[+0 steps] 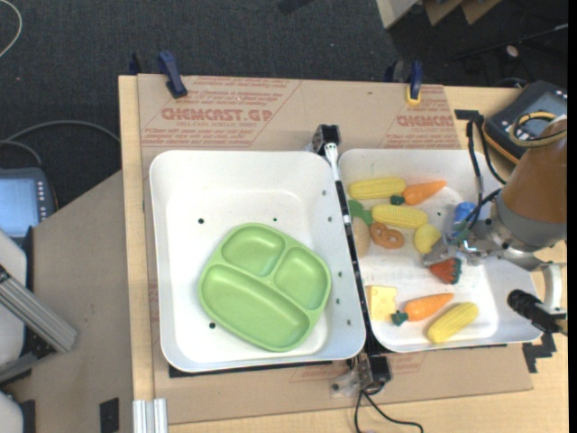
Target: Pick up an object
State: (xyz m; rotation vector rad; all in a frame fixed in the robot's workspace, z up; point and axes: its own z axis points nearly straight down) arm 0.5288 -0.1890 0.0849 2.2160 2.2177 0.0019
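The right bin [406,336] holds several toy foods. At the back lie a corn cob [377,188] and a carrot [424,190]. Below them are a second corn cob [399,216], a brown pretzel [389,236] and a yellow lemon [426,237]. Toward the front lie a cheese wedge [382,300], another carrot [427,307] and a third corn cob [453,321]. My gripper [456,249] hangs low over the bin's right-middle part, right above a red piece [444,271] and beside a blue piece [463,212]. The wrist hides what lies directly under it.
The left bin [180,183] holds a green divided plate [264,284]. The grey arm with its orange band [539,188] crosses the right bin's right rim. Blue clamps [171,72] sit at the bench's back edge, and a black clip [326,139] sits between the bins.
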